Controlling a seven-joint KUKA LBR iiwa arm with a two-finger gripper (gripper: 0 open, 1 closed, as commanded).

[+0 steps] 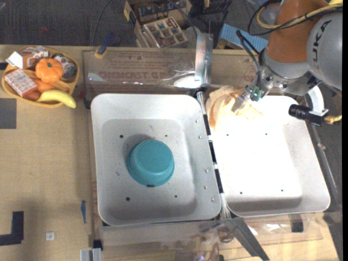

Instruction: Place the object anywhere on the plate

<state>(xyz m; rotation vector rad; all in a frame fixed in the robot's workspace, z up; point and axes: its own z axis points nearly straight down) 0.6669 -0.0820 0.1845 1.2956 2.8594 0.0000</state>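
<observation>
Claw [243, 99] hangs at far-left corner of right bin [283, 194], over a pale plate [217, 105]; can't tell its state. Teal bowl [151, 162] sits in left bin, well apart. Risk: arm never gets the bowl, w/ glare hiding plate edge.

The arm [304, 31] is cut off by the top and right edges of the view, so only its wrist end shows above the far edge of the right bin [272, 200]. The gripper [246, 98] is small and washed out against a pale, overexposed object [223, 105] at that bin's far left corner, whose identity cannot be told. The bowl of small items [38, 78] at the table's far left corner is too small to read in full.
</observation>
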